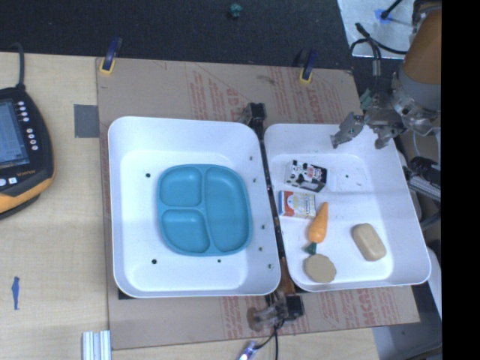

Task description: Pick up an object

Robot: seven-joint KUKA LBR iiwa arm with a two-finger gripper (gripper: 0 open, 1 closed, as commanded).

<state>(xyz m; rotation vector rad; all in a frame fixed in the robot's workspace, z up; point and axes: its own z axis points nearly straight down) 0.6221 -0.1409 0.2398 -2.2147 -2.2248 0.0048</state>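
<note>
My gripper (365, 134) hangs over the far edge of the right bin (397, 201), fingers spread apart with nothing between them. Below it in that bin lie a small black-and-white packet (307, 175), a white and blue card packet (298, 204), an orange carrot (319, 224), a tan oblong piece like a bread roll (369, 241) and a round beige piece (320, 268). The gripper stands apart from all of them, nearest the black-and-white packet.
The left bin (127, 201) holds a blue divided plate (203, 208). A teach pendant (19, 145) rests on the bench at far left. Clamps (111, 55) pin the brown board at the back. The arm's body (424, 58) rises at the right.
</note>
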